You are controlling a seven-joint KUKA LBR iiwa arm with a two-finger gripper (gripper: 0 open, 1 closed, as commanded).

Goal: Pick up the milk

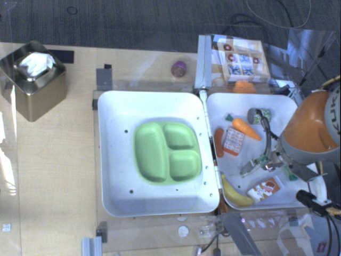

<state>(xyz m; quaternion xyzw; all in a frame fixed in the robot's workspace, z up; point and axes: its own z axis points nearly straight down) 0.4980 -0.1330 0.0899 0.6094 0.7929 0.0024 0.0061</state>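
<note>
A grey arm with an orange band (pixel 311 127) is seen reaching in from the right over the right-hand white bin (pixel 218 116). Its claw (pixel 254 167) is held low over the bin floor, its metal fingers (pixel 246 169) slightly apart with nothing seen between them. The milk (pixel 265 190), a small white and orange carton, is seen lying flat near the bin's front edge, just beside the claw and apart from it. A banana (pixel 235 194) is seen lying beside the carton, with a carrot (pixel 245 128) and a small printed packet (pixel 233 141) farther back. The left bin (pixel 114 143) is occupied by a green divided plate (pixel 167 152). A brass-coloured box (pixel 35 85) is seen on the desk (pixel 53 169) at far left.
</note>
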